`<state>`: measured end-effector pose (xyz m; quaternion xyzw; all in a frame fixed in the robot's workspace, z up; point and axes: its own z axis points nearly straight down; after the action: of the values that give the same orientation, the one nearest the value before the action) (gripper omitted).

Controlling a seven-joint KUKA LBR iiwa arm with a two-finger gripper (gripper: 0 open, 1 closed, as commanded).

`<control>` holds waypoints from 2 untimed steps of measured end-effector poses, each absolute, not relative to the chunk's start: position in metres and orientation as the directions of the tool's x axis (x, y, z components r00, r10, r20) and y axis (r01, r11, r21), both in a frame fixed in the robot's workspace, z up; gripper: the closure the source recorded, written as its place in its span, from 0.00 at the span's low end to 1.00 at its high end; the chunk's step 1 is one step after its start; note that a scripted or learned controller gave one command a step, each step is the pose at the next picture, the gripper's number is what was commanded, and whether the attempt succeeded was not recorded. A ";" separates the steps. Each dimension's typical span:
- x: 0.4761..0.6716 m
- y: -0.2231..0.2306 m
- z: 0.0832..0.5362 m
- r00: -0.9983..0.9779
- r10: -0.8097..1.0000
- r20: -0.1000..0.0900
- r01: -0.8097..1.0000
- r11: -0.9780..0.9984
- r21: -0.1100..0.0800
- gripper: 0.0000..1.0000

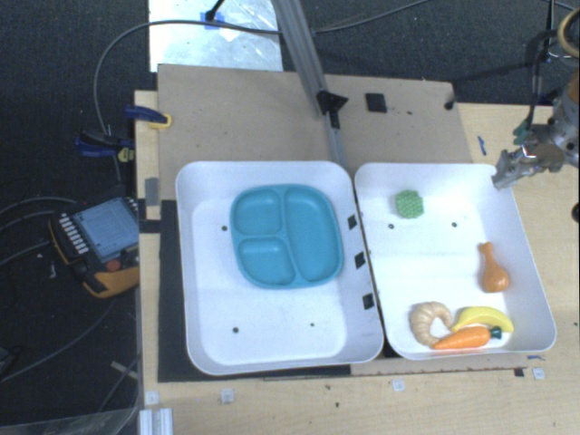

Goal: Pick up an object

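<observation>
the tool (513, 166) sits at the far right of the view, above the upper right corner of the right bin (453, 243), at the end of the grey arm (566, 107) that comes in from the right. it is too small and blurred to tell how its parts stand, and nothing shows in its grip.

the right bin holds five things. a green bumpy ball (410, 204) lies alone in the upper left part, well apart from the rest. an orange pear-shaped piece (492, 268) lies near the right wall, its narrow end pointing up. in the lower right corner three things crowd together: a pale curled croissant (429, 319), a yellow banana (484, 317) just right of it, and an orange carrot (465, 338) lying under both, touching them, with its dark green end toward the right.

the left bin (272, 333) holds a blue divided plate (286, 235) with three compartments, set in its upper half.

both bins rest side by side on a tan surface (245, 116). to the left, off the board, lie a small blue-screened device (100, 234) and cables.
</observation>
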<state>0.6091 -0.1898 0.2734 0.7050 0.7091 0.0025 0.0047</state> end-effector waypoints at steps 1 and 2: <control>0.610 -0.190 0.292 -0.007 1.000 -0.002 1.000 0.007 0.006 1.00; 0.614 -0.135 0.294 -0.011 1.000 0.001 1.000 0.011 0.003 1.00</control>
<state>0.6143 -0.1355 0.2945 0.7033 0.7108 0.0014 0.0008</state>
